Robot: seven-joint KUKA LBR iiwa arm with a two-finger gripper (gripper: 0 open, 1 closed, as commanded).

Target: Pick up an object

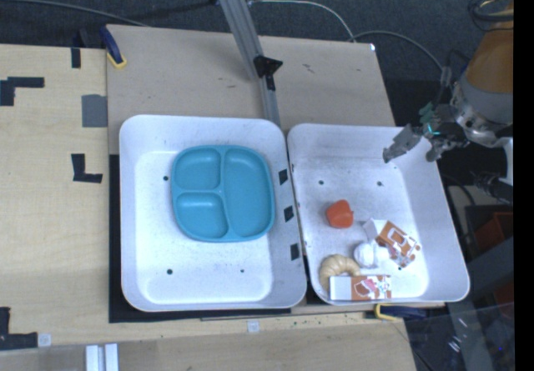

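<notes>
You have two shallow white bins side by side on a pale wooden bench [209, 61]. The left bin [138, 219] holds a teal divided plate [223, 193], smooth plastic with rounded corners and three compartments, lying flat in the middle toward the far edge.

The right bin [350, 152] carries the graspable things, all gathered toward its near right corner. A small orange-red rounded object [339, 214], glossy and roughly tomato-shaped, sits near the bin's middle, apart from the rest. Nearer the near edge lies a tan croissant-shaped piece [337, 264], curved and matte. Touching it along the near wall is a flat white and orange carton [361, 287], lying on its side. Just beyond that sits a small white rounded lump [366, 253], and beside it, toward the right wall, a tilted white packet with an orange pattern [395, 243].

Your gripper [406, 145] hangs over the right bin's far right corner, well apart from every object. It is a dark grey metal piece below the wrist with teal wiring showing, and the orange band of the arm [492, 61] sits above it at the right edge. At this angle and size you cannot tell whether the claw is spread or closed; nothing is seen between its tips. A grey metal pole [238, 11] slants across the bench's far side toward the gap between the bins.
</notes>
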